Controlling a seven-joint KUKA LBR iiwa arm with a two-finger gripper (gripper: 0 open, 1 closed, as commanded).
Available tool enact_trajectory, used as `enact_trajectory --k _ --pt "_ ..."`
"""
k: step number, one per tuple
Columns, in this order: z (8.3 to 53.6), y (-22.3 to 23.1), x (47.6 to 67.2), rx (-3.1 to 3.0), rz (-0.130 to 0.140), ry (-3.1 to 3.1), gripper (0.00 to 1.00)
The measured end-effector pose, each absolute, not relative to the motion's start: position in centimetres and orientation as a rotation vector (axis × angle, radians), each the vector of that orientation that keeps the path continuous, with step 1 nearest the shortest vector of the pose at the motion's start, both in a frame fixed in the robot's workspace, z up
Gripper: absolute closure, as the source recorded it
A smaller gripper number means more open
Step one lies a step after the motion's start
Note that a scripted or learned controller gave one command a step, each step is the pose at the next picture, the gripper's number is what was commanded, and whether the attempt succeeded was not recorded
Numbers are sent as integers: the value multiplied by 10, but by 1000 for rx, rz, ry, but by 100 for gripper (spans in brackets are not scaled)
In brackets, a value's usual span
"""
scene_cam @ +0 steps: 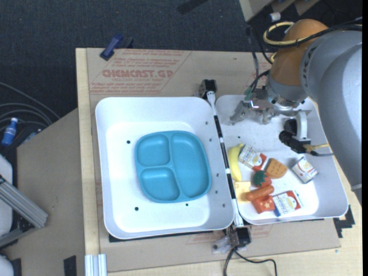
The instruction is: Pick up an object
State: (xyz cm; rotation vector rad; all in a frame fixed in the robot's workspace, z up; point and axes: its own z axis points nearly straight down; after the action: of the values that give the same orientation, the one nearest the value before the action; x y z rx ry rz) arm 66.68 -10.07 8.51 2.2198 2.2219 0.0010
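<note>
Camera view shows the arm (322,68) reaching in from the right, its hand (256,111) low over the far end of the right bin (328,203); whether it is open or closed, or has hold of anything, cannot be told. Toy foods lie nearer in that bin: a banana (233,161) against the left wall, a carrot (257,193), and small cartons (305,169). A blue divided plate (171,165) sits in the left bin (115,119).

2 white bins (109,154), 1 blue divided plate (171,165), 1 banana (233,161), approx. 6 small food items (270,191).
</note>
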Motion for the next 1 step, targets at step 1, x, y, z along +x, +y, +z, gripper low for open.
enact_trajectory --k 1 --pt "96 -101 667 2217 1 2221 100"
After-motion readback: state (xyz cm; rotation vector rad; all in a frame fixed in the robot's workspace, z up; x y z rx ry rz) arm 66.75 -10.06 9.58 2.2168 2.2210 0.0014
